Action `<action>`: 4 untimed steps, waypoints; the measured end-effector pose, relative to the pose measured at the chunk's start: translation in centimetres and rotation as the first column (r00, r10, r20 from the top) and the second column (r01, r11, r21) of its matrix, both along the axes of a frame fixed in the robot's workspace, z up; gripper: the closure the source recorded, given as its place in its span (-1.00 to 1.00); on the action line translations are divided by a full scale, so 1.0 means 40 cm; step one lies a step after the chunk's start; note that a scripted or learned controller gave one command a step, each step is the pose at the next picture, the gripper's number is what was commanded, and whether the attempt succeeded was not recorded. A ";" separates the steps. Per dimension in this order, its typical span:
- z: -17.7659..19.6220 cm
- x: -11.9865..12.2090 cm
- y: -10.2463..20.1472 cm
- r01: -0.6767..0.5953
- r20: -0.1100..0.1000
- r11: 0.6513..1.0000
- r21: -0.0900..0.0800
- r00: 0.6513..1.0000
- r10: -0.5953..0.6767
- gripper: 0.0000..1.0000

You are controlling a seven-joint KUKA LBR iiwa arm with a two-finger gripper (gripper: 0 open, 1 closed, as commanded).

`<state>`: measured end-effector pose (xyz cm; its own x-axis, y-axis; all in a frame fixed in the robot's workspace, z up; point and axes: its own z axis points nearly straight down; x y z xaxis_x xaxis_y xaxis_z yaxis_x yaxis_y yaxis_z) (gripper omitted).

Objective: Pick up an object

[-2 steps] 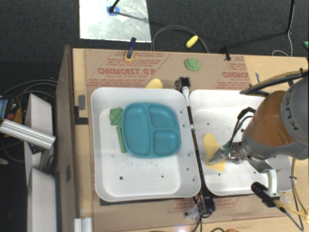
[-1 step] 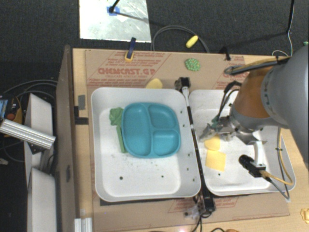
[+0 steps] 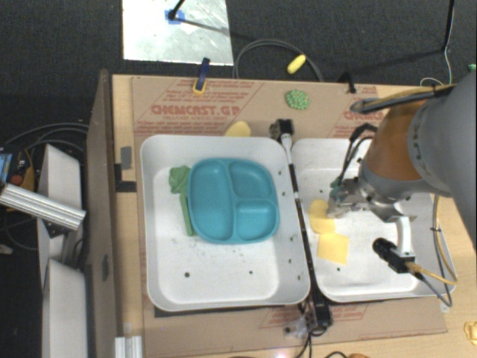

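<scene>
The gripper (image 3: 337,200) hangs low in the right bin (image 3: 417,286), just above the yellow pieces (image 3: 326,228), which lie down-left of it; its state cannot be told.

You've got a cardboard sheet (image 3: 186,110) with red print under both bins. On its far edge: a green dotted disc (image 3: 297,99), a blue and orange clip (image 3: 201,77), and a yellow piece (image 3: 238,130) just beside the left bin's rim. A yellow-tipped cable (image 3: 297,64) lies on the dark floor behind. A shiny square sheet (image 3: 177,21) lies further back. At your left, a white and metal rack (image 3: 45,207).
</scene>
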<state>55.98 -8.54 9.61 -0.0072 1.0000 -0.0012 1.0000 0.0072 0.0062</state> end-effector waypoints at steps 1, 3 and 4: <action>0.108 -0.106 -0.070 0.009 -0.006 1.000 0.001 1.000 -0.009 1.00; -0.004 -0.172 -0.020 0.006 -0.010 1.000 0.003 1.000 -0.006 -1.00; 0.264 -0.014 -0.195 0.005 0.011 1.000 -0.007 1.000 -0.005 -1.00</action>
